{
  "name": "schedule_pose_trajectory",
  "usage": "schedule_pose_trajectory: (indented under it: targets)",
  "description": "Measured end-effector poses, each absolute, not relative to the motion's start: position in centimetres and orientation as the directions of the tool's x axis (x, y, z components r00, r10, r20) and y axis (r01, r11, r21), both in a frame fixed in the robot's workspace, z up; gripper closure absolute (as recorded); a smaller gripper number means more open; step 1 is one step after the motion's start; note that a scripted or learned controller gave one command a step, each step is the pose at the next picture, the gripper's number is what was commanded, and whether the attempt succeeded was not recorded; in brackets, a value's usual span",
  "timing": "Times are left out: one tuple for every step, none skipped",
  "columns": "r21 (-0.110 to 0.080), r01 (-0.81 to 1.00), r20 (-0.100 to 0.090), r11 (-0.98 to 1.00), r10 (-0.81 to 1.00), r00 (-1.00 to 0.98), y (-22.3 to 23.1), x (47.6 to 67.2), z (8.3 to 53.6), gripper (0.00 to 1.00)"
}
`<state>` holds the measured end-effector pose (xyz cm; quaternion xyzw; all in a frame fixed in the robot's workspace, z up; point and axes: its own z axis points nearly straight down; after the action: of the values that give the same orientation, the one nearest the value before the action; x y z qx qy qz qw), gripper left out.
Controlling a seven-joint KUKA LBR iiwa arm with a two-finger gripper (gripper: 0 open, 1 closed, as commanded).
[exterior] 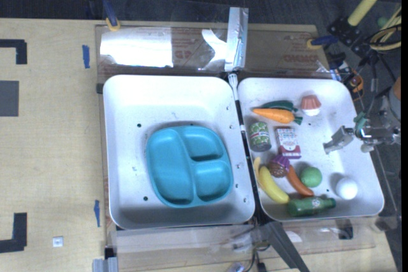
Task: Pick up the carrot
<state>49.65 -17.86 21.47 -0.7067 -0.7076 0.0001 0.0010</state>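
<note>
Where the bench edge lies nearest the camera, the right shallow white plastic bin (366, 200) carries a dark green plastic bottle (310, 204) at its 6 o'clock rim, with a curved yellow toy banana (271, 185) at 7 o'clock and a white egg-shaped ball (347, 188) at 5 o'clock. The left white bin (127, 99) holds a blue three-compartment plastic tray (189, 164). Toward mid-bin sit a round green ball (311, 176) and a small orange carrot-like piece (297, 180). The metal two-finger gripper (335, 141) hangs at 3 o'clock; whether its fingers are parted or closed cannot be told. Farthest, at 11 o'clock, the long orange toy carrot with green leaves (275, 114) lies flat, untouched, well apart from the gripper.
</note>
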Motion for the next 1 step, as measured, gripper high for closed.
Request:
schedule_pose_trajectory:
  targets:
    - [-0.001, 1.000, 0.001, -0.022, 1.000, 0.022, -10.68, 56.35, 16.20, 0.00]
